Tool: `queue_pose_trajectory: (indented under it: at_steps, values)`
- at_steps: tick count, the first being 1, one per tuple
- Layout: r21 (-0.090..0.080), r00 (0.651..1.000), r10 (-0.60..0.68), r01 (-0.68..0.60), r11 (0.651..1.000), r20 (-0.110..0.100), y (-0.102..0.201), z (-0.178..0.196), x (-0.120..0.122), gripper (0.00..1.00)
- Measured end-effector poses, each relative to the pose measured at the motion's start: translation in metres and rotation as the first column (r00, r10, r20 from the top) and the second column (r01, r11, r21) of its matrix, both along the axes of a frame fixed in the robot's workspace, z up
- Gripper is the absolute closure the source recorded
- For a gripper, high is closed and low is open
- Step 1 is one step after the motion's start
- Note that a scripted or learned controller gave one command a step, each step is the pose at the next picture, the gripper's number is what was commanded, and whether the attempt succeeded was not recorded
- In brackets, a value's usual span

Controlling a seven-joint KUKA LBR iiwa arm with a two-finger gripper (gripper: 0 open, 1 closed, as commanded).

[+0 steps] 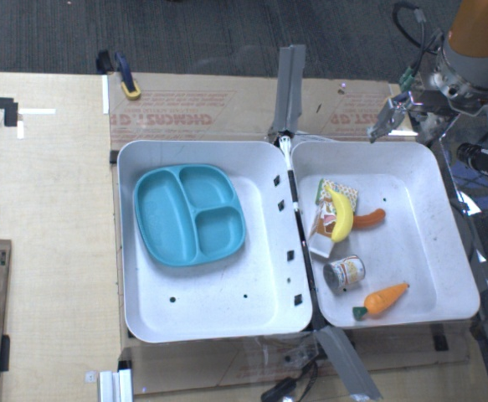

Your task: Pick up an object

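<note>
On the left, the left bin (143, 308) holds a blue divided plate (190, 214), lying flat and well apart from everything else. It looks like stiff, light plastic, but its low rim and broad flat face give two fingers little to close on; it seems a poor choice.

Across the divider, the right bin (432, 224) carries the likelier candidates. A banana (339, 212) lies over a small packet (326, 221), touching it, and an orange sausage-like toy (369, 218) pokes out just beside the banana's right side. These three crowd together, so a grasp there risks catching more than one thing or pushing the pile aside. The banana is probably a light, smooth plastic piece, curved, best taken across its middle.

Below them a small can (345, 272) lies on its side, apart from the pile. It is likely rigid and slippery, and may roll if nudged; a grip across the round body is the safer hold. Lower right, a toy carrot (383, 299) lies alone near the bin's front wall, slim and tapered, probably light and stiff. Pinching its thicker orange part looks the easiest pick.

Far right, the hand (392, 117) hovers above the bin's back corner, holding nothing; whether its fingers are spread or closed cannot be told.
</note>
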State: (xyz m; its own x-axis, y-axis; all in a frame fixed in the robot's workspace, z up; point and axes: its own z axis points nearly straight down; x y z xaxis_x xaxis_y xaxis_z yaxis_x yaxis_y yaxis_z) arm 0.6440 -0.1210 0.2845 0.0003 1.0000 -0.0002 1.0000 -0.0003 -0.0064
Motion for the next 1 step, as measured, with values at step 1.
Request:
queue_pose_trajectory:
  at_steps: [1]
  values:
    - [-0.001, 0.997, -0.080, 0.080, 0.997, -0.001, -0.0281, -0.1549, 0.0028, 0.00]
